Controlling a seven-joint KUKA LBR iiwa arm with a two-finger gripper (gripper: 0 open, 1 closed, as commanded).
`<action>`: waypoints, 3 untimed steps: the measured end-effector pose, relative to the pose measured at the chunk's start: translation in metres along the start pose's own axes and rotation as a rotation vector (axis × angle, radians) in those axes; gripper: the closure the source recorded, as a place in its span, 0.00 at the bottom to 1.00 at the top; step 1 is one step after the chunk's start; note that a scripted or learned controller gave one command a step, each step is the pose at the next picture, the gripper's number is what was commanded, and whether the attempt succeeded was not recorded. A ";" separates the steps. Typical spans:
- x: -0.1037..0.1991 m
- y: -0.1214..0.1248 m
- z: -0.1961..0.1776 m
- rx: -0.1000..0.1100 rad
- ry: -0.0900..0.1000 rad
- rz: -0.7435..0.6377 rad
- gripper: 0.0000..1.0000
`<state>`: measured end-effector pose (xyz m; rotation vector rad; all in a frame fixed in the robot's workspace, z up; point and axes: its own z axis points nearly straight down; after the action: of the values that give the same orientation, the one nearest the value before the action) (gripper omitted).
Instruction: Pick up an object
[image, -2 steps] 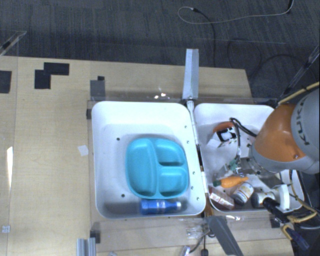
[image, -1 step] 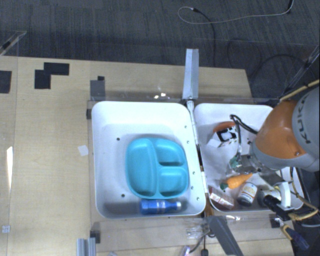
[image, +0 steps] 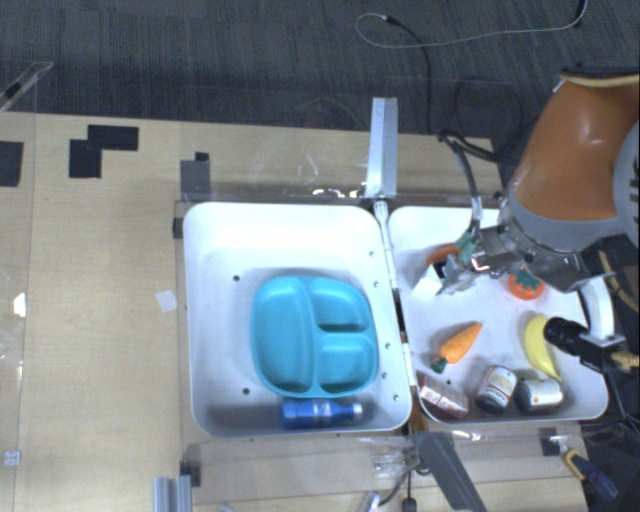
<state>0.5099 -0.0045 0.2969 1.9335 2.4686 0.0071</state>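
Carrot (image: 460, 342) sits just below tool (image: 458, 270); tool state can't be told; approach step, next descend and close.

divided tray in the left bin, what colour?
Light blue. The divided tray lies in the left bin; the camera view shows it plainly.

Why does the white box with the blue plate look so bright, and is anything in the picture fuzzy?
In the camera view, light from above washes out the left bin, with soft shadow along its rim and under the blue tray; the gripper and small things near it in the right bin look blurry; the carrot and banana are a bit clearer.
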 end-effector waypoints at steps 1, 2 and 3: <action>0.038 -0.007 0.067 0.004 0.001 0.338 1.00; 0.027 -0.016 0.080 0.005 0.000 0.623 1.00; 0.027 -0.016 0.080 0.004 0.000 0.623 0.00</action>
<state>0.4881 0.0181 0.2172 2.6010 1.7594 0.0044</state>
